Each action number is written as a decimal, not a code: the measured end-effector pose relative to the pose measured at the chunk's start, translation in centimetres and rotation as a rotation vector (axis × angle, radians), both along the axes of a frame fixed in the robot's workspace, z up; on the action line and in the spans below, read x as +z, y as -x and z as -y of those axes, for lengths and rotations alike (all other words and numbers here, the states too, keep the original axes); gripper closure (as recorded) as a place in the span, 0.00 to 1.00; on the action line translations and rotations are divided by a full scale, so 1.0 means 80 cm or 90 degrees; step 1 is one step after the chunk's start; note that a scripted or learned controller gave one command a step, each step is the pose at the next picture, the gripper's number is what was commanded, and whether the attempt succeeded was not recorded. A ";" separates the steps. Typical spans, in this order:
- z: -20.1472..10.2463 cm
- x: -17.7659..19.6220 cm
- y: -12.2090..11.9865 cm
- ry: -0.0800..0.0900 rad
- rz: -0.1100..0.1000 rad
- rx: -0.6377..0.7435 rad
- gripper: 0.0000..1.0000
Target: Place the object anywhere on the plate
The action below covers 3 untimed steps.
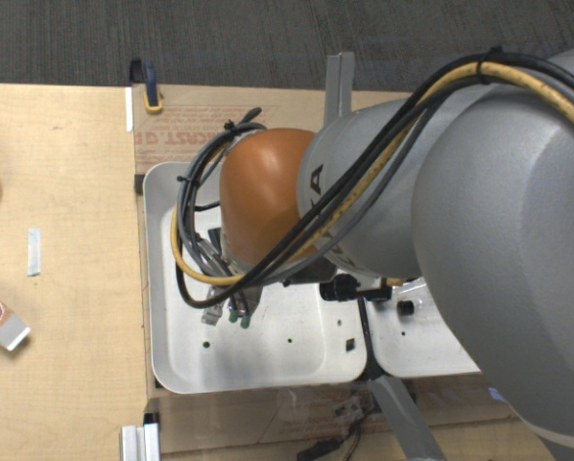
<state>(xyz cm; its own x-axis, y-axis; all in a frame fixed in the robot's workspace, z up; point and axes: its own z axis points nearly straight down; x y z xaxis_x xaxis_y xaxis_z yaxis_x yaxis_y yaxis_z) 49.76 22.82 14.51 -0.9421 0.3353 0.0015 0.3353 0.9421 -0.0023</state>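
Readable text is scarce. On the grey arm housing [383, 171], just right of the orange band [263, 195], one black letter shows, prob. an "A", part of a brand mark; rest is hidden by cables. On the brown cardboard sheet [186, 128] at the far side of the left white bin [172, 353], faint reddish print runs upside down; letters too blurred to read.
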 end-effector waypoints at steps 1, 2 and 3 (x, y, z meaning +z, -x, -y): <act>0.000 0.000 0.000 0.000 0.000 0.000 0.00; 0.000 0.063 -0.075 0.000 0.002 -0.123 0.00; 0.006 0.053 -0.139 0.001 0.003 -0.276 0.00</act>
<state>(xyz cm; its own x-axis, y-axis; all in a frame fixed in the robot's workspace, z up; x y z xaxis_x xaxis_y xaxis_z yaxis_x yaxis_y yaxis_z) 60.87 22.33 18.76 -0.7137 0.7005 -0.0028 0.7005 0.7137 -0.0011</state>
